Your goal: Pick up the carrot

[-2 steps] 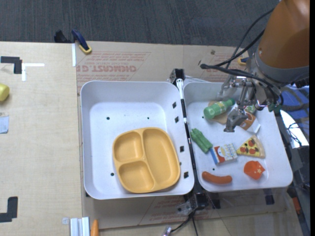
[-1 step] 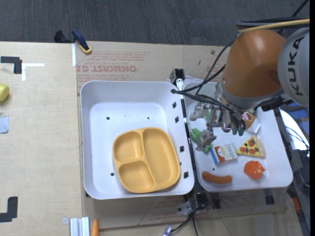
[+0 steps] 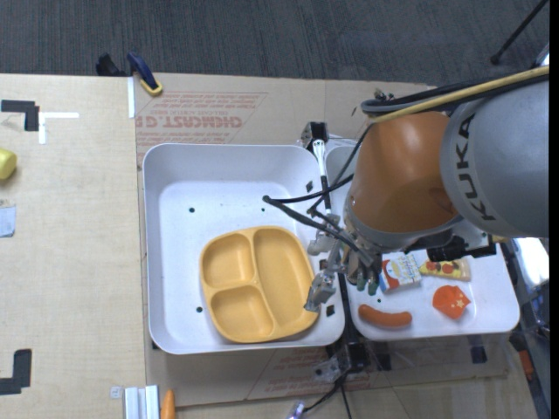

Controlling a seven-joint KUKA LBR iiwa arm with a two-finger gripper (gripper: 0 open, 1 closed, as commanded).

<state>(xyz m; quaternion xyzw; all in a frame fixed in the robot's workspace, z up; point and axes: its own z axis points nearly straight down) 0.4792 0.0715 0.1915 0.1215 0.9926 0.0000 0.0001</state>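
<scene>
1. Camera view: the gripper [image 3: 324, 287] hangs over the wall between the bins; I cannot tell whether it is released or clenched.
2. The likely carrot [image 3: 384, 318] lies near-left in the right bin [image 3: 498, 317], just beside the gripper, presumably its target.

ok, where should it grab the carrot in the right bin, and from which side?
Take the carrot at mid-length, coming straight down from above and closing across its narrow width. It lies flat, long axis roughly left-right, near the front wall of the right bin and apart from the other items. Its slim, rounded shape suits a crosswise grip; the front wall looks close, so centre carefully.
</scene>
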